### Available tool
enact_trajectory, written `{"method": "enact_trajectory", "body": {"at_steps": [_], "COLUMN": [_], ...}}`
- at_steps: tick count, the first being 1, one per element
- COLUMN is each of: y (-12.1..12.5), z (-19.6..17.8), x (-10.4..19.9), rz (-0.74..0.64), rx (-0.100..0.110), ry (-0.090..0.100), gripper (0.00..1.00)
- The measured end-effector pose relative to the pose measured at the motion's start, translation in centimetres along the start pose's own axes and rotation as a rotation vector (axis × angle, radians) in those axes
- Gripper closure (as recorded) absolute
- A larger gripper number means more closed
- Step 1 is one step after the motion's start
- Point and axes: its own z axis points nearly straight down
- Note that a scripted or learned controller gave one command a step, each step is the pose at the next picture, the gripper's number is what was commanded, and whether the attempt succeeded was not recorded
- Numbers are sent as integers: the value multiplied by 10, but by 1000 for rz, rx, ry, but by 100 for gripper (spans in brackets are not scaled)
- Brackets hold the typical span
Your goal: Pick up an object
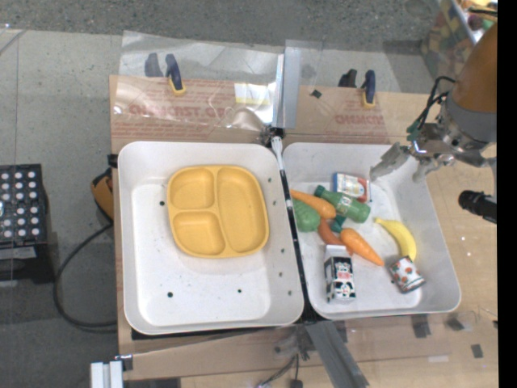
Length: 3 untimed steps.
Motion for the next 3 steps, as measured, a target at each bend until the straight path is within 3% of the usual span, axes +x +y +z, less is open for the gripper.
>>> {"method": "enact_trajectory", "body": {"at_steps": [1, 2, 3], "y": [11, 12, 11], "z": [138, 128, 36], "x": [28, 28, 95], "rz": [-326, -324, -267], "rx": [1, -1, -1], "ry": [-1, 0, 0], "gripper": [0, 100, 100]}}
